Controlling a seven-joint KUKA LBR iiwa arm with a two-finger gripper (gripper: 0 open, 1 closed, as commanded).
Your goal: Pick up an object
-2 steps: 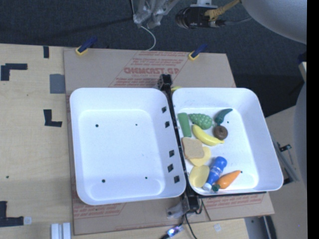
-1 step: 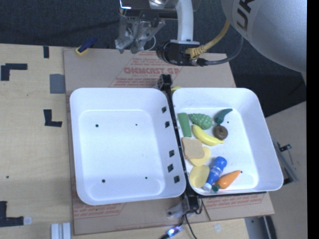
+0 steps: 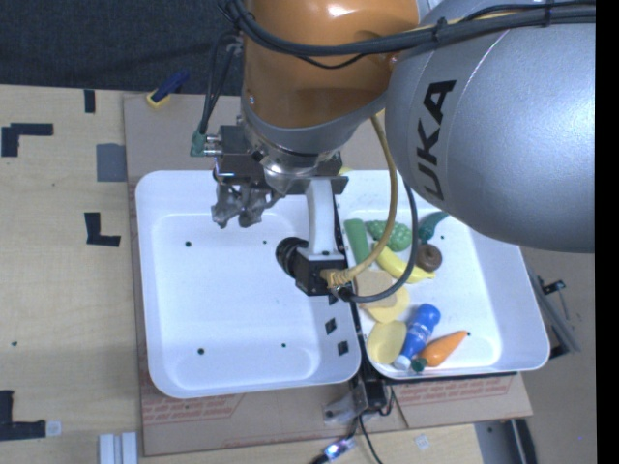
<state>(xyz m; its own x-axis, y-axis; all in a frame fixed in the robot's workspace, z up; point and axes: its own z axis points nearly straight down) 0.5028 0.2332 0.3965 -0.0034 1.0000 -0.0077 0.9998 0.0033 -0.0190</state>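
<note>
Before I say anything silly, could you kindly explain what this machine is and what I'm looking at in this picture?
It is a robot arm, grey with an orange band, seen from one fixed camera above the bench, looking down at a slant. Two shallow white bins sit side by side. The arm's gripper hangs over the left bin; nothing visible sits between its fingers. The right bin holds small toys: a blue bottle, an orange carrot and yellow and green pieces.
</note>
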